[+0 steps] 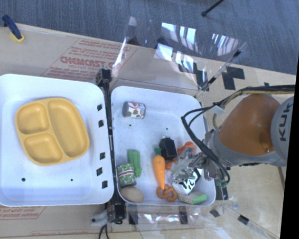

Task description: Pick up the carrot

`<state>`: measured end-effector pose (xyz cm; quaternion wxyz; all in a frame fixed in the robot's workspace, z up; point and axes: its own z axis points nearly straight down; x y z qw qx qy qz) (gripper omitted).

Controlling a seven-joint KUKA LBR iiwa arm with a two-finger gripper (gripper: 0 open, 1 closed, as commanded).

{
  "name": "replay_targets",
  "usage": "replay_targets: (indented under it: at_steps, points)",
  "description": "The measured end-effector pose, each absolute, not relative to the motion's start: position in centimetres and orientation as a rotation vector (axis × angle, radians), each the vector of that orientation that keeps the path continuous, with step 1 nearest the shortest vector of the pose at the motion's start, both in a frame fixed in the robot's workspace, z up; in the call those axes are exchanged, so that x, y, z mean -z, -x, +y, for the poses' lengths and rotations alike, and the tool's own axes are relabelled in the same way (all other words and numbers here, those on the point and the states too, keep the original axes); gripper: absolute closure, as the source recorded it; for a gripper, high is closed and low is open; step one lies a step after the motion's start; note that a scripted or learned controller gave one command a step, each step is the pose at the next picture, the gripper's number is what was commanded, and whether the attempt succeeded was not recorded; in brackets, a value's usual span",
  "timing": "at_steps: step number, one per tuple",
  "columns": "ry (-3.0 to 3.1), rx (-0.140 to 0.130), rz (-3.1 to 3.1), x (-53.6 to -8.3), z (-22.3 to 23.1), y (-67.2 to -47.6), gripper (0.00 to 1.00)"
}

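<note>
Carrot [158, 170]: lies in the right bin [154, 128], near the middle; apart from the gripper
Beside the carrot: a green piece [134, 162] just to its left; a pretzel [166, 193] at its near end
Gripper [186, 171]: low over the same bin, just right of the carrot
Claw state: cannot tell; it is blurred by clutter
Far wall: a small can [134, 110] on its side
Left bin [0, 127]: a yellow divided tray [51, 130]

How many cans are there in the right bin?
2. One can lies near the far wall of the right bin. The second can lies by its left wall, nearer the camera. The gripper may hide more.
</note>
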<state>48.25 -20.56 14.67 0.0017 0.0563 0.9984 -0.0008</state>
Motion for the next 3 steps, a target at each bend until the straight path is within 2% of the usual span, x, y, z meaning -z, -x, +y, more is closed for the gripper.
replay_targets:
  at_steps: [1,2,3]
  points:
    - [-0.175,0.001,3.134,-14.6,-20.5,-48.2,0.0]
    - [-0.477,0.002,3.09,-9.9,-14.1,-50.9,0.0]
    - [-0.463,0.004,3.075,-11.2,-14.1,-51.4,1.0]
